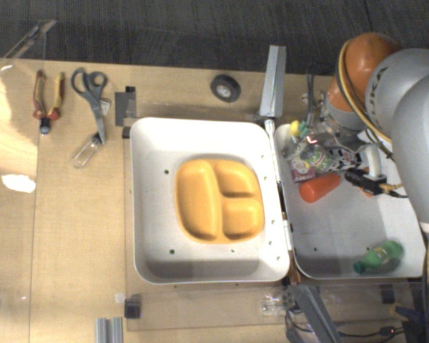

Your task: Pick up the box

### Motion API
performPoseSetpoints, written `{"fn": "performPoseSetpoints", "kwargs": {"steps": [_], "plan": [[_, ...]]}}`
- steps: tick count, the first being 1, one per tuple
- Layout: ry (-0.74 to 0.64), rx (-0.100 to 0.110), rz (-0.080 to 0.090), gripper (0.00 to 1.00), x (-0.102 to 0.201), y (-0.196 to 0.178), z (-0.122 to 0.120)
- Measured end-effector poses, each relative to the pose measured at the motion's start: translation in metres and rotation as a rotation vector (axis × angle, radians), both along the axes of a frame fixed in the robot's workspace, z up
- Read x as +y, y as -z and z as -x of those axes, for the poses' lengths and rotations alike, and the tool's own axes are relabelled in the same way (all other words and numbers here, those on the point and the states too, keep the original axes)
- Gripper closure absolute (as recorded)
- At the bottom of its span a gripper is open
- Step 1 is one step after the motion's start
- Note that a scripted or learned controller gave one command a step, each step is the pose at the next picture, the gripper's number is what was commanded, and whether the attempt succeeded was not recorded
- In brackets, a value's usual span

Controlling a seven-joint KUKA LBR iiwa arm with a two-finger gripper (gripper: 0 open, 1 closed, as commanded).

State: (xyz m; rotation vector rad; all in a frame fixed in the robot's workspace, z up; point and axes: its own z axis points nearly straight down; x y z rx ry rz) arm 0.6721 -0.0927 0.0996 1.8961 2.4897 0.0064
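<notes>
A small box (304, 164) with a colourful printed face lies in the right bin (343, 227), near its upper left corner. My gripper (319, 143) hangs right over the box's far edge, below the grey arm and its orange band (361, 59). Dark cables and wrist parts hide the contact between them. The box looks to be resting among other items on the bin floor.
An orange-red cylinder (320, 187) lies just below the box. A green bottle (379, 256) sits at the right bin's lower right, and a small yellow item (295, 128) at its top left. The left bin (150, 191) holds a yellow divided tray (218, 199). Scissors (93, 98), pliers (47, 102) and a tape roll (226, 88) lie on the bench.
</notes>
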Motion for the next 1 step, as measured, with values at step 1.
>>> {"fn": "performPoseSetpoints", "kwargs": {"steps": [1], "plan": [[0.036, 0.004, -0.005, 1.0, 0.0782, -0.116, 0.0178]]}}
